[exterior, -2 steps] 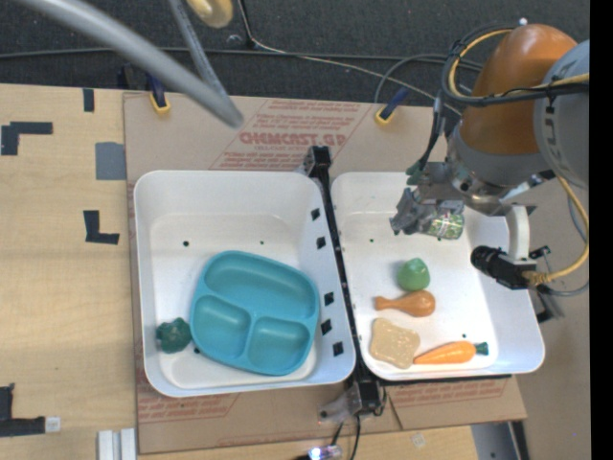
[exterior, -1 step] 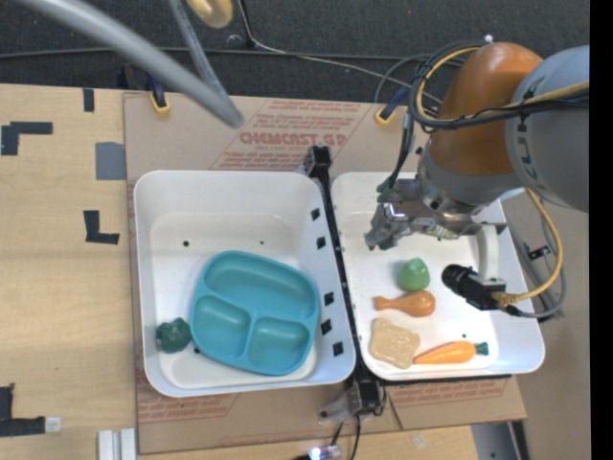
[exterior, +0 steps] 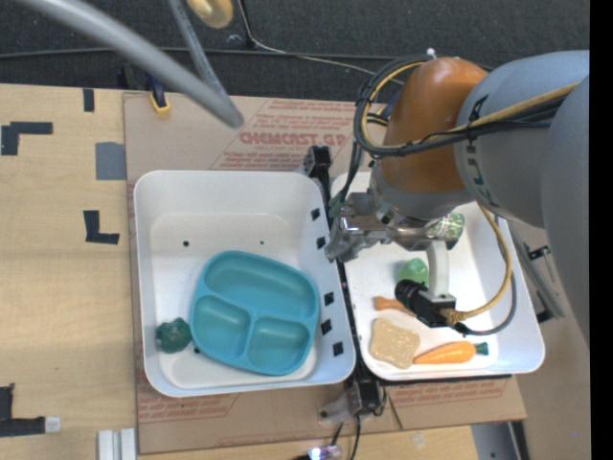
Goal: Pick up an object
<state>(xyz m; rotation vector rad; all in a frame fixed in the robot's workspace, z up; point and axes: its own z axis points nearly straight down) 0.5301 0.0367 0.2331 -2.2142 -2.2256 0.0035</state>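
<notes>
My gripper (exterior: 339, 240) hangs under the orange wrist band over the left edge of the right bin (exterior: 525, 345), close to the divider between the two bins. In that bin lie a tan bread slice (exterior: 394, 343), an orange carrot (exterior: 446, 354), a smaller orange piece (exterior: 387, 304) and a green item (exterior: 414, 270). A pale green item (exterior: 447, 226) is partly hidden behind the arm. The left bin (exterior: 153, 209) holds a blue compartment plate (exterior: 255, 311) and a small dark green piece (exterior: 173, 334). I see nothing in the gripper.
A black fitting with a yellow cable (exterior: 427, 306) hangs off the arm above the right bin's items. Both bins rest on a cardboard sheet (exterior: 278, 132) on the wooden bench. A grey pole (exterior: 115, 29) crosses the upper left.
</notes>
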